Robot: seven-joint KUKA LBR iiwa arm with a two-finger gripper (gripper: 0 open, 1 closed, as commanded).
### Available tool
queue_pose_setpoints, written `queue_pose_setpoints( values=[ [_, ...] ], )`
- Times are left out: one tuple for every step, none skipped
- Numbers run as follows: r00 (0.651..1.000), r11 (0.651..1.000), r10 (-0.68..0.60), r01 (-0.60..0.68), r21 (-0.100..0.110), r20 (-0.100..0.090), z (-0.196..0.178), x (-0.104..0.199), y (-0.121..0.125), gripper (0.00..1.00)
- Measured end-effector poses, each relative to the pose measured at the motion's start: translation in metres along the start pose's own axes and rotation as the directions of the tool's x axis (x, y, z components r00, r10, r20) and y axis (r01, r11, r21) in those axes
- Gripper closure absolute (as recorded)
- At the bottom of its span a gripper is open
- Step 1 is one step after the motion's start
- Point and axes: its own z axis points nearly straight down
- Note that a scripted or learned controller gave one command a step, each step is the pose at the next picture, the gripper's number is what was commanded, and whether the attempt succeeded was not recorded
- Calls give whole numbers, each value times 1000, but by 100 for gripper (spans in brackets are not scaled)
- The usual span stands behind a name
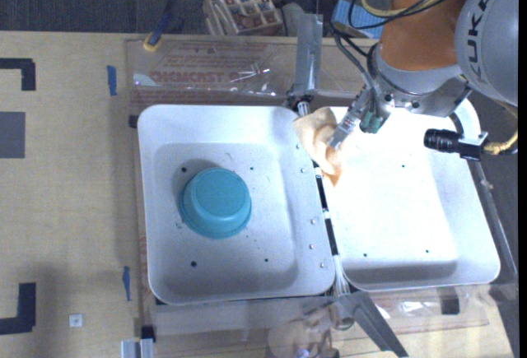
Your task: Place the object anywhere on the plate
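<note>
Gripper [339,137] clamped on the soft, light, crumpled beige cloth [319,142] near its upper fold, above the bins' divide; blue plate [216,201] lies leftward.

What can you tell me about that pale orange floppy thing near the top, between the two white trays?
The pale orange object looks soft and crumpled, cream shading to deeper orange at its lower tip, perhaps cloth or a plush toy. It sits over the divide where the two white bins meet, near their far edge. The pincer is right at it; whether it is gripped is unclear.
</note>
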Motion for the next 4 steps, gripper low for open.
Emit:
queue_pose_setpoints(
  values=[
    [922, 922, -387, 387, -1, 0, 8, 44, 23, 100],
    [784, 784, -621, 621, -1, 0, 3, 74, 47, 100],
    [781, 781, -625, 625, -1, 0, -1, 115, 78, 100],
    [781, 781, -625, 625, -1, 1, -2, 114, 78, 0]
  ],
)
